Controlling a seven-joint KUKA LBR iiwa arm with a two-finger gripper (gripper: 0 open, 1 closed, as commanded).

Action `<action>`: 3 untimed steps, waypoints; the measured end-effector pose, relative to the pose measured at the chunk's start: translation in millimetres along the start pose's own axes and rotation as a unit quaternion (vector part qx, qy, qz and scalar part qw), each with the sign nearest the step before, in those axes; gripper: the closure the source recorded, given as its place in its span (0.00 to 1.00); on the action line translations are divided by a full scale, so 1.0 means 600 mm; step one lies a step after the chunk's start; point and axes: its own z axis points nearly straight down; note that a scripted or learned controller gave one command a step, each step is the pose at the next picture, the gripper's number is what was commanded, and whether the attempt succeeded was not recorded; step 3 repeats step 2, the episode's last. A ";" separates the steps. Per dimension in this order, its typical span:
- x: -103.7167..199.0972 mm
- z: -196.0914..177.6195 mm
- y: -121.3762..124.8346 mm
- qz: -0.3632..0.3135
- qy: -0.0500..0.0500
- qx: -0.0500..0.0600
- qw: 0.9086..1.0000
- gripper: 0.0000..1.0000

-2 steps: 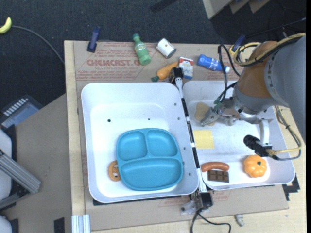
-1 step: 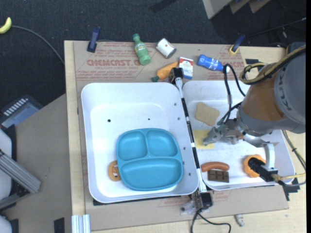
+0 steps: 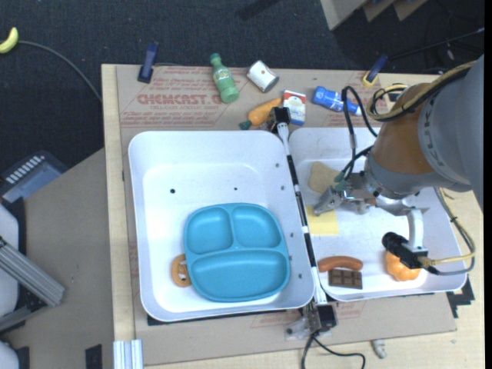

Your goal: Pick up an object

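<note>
My gripper (image 3: pixel 332 198) hangs low in the right bin (image 3: pixel 446 283), its fingers spread a little apart with nothing between them, the tips just above the upper edge of a yellow cheese slice (image 3: pixel 323 221) and just below a tan cracker-like piece (image 3: pixel 321 177). Further along the bin's near side lie a sausage (image 3: pixel 339 264) touching a brown chocolate bar (image 3: pixel 345 280), and an orange toy (image 3: pixel 403 267) under my cable. In the left bin (image 3: pixel 154 175) a blue divided plate (image 3: pixel 235 250) half covers a pretzel (image 3: pixel 181 270).
</note>
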 end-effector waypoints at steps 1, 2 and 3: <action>-0.004 0.000 -0.012 0.001 0.000 0.001 1.000 0.00; -0.011 0.000 0.008 0.000 0.000 0.000 1.000 0.00; -0.011 0.000 0.008 0.000 0.000 0.000 1.000 0.00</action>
